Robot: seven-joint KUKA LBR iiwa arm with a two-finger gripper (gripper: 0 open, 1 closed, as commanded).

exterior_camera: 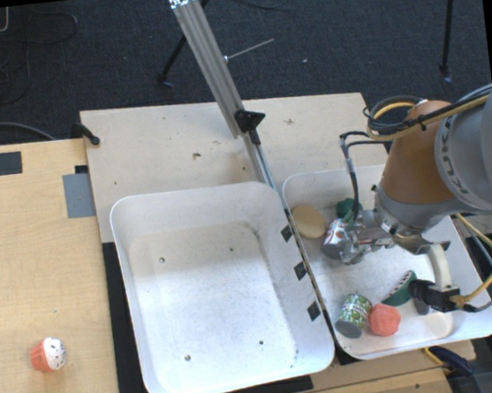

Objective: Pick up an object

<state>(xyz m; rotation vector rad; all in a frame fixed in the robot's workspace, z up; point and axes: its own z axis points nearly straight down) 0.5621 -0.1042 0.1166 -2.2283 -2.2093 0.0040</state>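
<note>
Camera view: we are watching the gripper (345, 241) hanging low in the right bin (475, 325), near a tan disc (308, 221); finger state, cannot tell.

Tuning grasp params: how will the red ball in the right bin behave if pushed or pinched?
The red ball looks round and smooth, so a push would probably send it rolling. It sits against the green patterned object near the right bin front wall, which may block it. Its matte surface suggests soft foam or rubber: likely light, slightly squashy.

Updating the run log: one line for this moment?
hand low in right bin | near tan piece | red ball untouched
</note>
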